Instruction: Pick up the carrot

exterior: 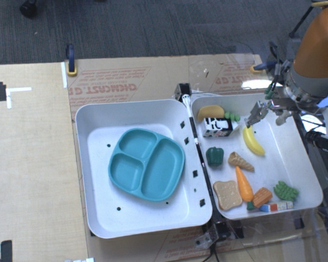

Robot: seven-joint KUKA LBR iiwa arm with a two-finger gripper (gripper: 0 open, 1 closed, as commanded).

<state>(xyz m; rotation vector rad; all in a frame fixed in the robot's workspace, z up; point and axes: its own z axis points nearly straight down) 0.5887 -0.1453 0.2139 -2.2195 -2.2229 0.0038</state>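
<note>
Orange carrot (244, 184), lying flat, tapered tip pointing up-left, just right of the toast slice (227, 195) and touching its edge.

looks like a robotics lab | grey office-type carpet (172, 15) at the far side | wooden bench (27, 182) topped with a cardboard sheet (149, 78) | two white bins (134, 110) clamped side by side | toy food in the right one
</note>
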